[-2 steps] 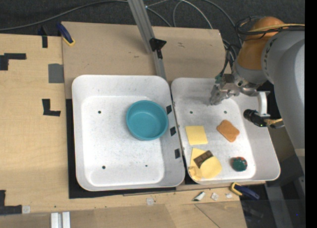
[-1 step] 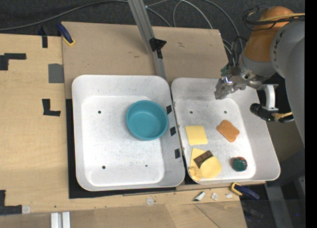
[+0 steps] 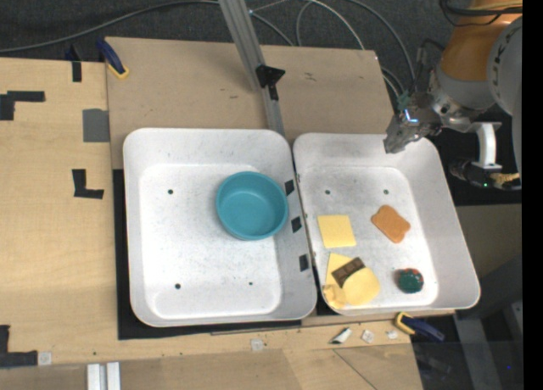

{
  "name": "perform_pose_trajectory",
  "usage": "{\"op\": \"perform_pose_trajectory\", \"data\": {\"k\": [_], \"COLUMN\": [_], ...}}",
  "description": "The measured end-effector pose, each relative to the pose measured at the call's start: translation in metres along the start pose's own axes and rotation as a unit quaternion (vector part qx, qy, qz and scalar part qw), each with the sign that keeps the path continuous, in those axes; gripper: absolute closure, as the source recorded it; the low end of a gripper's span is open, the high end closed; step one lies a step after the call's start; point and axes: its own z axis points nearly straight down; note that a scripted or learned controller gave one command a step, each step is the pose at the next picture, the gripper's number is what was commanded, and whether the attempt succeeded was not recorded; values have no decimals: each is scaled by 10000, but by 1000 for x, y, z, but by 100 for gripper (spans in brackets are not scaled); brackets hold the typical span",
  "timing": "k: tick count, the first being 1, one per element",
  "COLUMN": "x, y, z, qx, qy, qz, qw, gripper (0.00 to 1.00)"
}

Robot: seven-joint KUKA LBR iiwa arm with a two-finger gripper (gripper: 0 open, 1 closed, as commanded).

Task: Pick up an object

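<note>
A: Grey gripper sits at the far rim of the right bin, near its far-right corner. Fingers are too small and dark to read; can't tell if they're apart or together. Nothing visible between them.

B: Touching anything?

A: Tip looks level with the rim; contact or a gap, can't tell. Arm with its orange band comes in behind it, outside the bin.

B: Objects, relative to the right bin?

A: All in its near half. Orange oval piece right of centre. Yellow square left of centre, apart from the orange one. Yellow lump with a dark brown piece on it in the near-left corner, just nearer than the square. Small dark green and red object near the near-right corner. All well apart from the gripper.

B: Open room?

A: Far half of the right bin's floor is bare, straight under the gripper. Left of it, the left bin holds a blue bowl, upright, towards the shared edge.
</note>
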Motion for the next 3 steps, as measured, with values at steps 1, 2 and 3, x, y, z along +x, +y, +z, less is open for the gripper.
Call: {"op": "perform_pose_trajectory", "data": {"k": [1, 2, 3], "x": [1, 49, 104], "y": [0, 1, 2], "z": [-11, -22, -33], "qx": [28, 28, 27], "qy": [12, 20, 19], "qz": [1, -21, -26], "qw": [10000, 10000, 10000], "gripper": [100, 100, 100]}}
